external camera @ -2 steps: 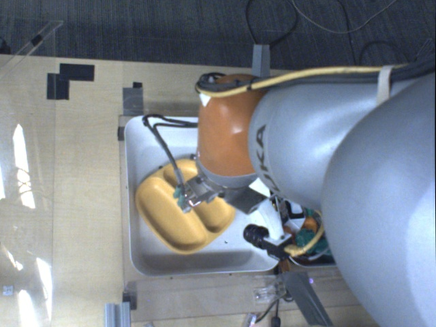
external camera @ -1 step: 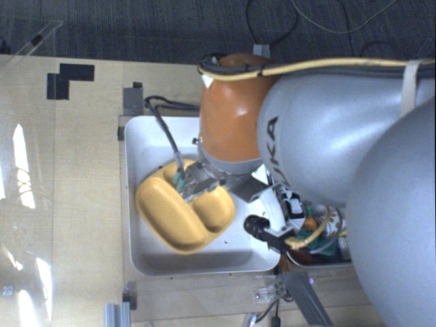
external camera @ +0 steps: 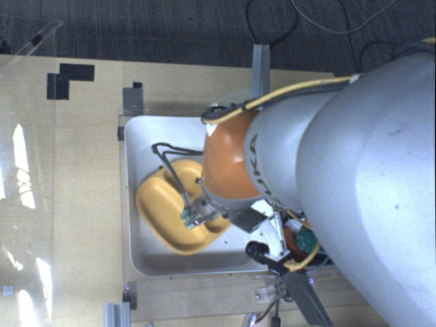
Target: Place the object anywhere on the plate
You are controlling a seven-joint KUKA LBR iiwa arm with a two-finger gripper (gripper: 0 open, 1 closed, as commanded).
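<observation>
You see a yellow plate (external camera: pixel 163 206) that looks like smooth plastic with a soft sheen, lying in a bin (external camera: pixel 139 182) of smooth, faintly glossy white. The arm (external camera: pixel 354 176) has a smooth satin grey shell, its orange band (external camera: pixel 228 162) glossy. The worktop (external camera: pixel 68 182) looks like pale matt wood.

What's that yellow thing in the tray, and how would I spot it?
Find the white bin left of the big grey arm. Inside it lies a yellow plate, rounded and shallow, beneath the arm's orange band. It is the bin's one bright yellow item.
</observation>
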